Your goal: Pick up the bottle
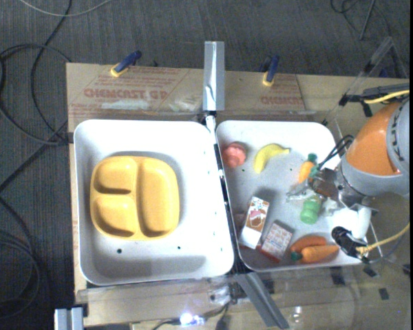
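Red lettering on the cardboard counter is unreadable. Two cartons, two carrots, one green bottle beside the gripper.

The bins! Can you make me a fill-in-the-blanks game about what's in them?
1. The yellow tray sits in the ____ bin.
2. The banana is colored ____.
3. The bottle in the right bin has a ____ cap.
4. The carrot lies near the right bin's ____ edge.

Missing words: left; yellow; green; front
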Tool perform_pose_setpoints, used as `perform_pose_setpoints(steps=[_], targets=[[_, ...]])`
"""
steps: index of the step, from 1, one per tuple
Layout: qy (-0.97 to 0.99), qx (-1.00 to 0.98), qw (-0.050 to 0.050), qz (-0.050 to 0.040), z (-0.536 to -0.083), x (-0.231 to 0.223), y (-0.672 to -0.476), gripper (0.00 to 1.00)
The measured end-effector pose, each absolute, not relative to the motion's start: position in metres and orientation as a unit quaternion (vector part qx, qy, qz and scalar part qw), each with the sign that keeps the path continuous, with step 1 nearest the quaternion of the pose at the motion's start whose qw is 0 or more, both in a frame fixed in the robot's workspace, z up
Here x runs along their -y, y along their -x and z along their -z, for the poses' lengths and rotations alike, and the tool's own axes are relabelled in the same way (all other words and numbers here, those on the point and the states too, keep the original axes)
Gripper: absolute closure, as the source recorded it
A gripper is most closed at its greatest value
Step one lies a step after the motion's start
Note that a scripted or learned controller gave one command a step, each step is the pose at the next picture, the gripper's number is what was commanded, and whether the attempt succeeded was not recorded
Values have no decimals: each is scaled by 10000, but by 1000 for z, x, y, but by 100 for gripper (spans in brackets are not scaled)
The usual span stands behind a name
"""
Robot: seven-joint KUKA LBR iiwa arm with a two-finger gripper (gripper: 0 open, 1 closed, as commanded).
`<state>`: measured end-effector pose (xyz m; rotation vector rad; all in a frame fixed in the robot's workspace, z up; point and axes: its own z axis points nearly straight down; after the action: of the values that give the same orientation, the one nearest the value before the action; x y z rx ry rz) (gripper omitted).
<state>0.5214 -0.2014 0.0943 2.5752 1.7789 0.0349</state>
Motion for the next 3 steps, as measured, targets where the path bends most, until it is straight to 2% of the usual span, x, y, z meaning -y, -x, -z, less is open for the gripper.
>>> perform_pose_setpoints(steps=[1,2,3], targets=[[-8901,-4556,67,-52,-91,143,-523,0],[-8366,-5478,14,9,-93,116,-549,0],[-8815,-4720,33,-66,-91,141,-536,0]])
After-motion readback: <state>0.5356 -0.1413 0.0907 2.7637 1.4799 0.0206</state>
